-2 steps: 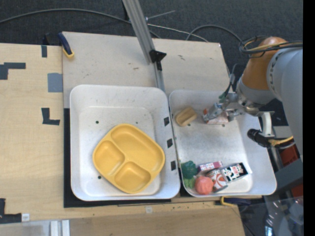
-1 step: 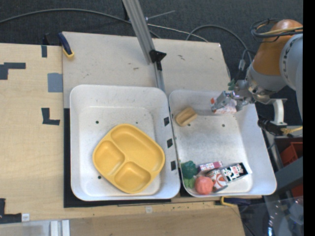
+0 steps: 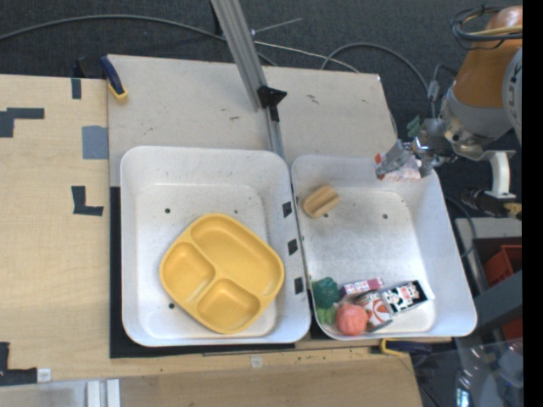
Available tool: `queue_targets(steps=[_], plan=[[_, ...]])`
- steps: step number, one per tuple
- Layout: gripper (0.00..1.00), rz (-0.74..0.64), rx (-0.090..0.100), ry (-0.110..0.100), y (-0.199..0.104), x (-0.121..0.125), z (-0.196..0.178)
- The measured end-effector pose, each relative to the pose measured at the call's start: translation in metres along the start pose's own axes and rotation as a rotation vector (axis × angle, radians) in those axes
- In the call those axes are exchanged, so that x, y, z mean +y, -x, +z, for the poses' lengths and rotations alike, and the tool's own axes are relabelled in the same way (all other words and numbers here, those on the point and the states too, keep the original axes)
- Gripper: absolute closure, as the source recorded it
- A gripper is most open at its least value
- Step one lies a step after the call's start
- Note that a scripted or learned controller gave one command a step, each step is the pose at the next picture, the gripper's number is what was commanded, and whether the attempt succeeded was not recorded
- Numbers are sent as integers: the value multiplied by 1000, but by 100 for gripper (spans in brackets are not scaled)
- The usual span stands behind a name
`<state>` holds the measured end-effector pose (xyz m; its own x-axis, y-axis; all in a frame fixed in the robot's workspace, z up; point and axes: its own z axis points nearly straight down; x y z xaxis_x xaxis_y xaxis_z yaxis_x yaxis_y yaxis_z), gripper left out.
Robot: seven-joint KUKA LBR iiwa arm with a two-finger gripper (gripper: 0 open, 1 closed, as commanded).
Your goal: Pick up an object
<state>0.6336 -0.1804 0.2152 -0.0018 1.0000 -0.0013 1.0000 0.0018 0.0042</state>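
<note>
The right bin's (image 3: 424, 227) middle floor lies open. A tan block (image 3: 321, 200) sits near its far left corner. Small items (image 3: 373, 302) crowd its near edge.

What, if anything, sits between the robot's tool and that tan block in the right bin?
Nothing visible does. The tool is over the right bin's far right corner, and only bare white floor lies between it and the tan block. The other items are clustered at the near edge.

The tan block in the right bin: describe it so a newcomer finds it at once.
Take the right bin of the two white ones. Near its far left corner, by the divider, lies the tan block, alone on bare floor. Its neighbours, a green piece, pink ball and printed box, cluster at the near edge.
</note>
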Motion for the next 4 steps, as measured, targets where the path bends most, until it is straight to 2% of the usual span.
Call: queue_targets(steps=[2,3,4], plan=[[100,-5,3,-4,-105,6,-17],[100,-5,3,-7,-161,8,-7],[100,-6,3,-4,-213,25,-14]])
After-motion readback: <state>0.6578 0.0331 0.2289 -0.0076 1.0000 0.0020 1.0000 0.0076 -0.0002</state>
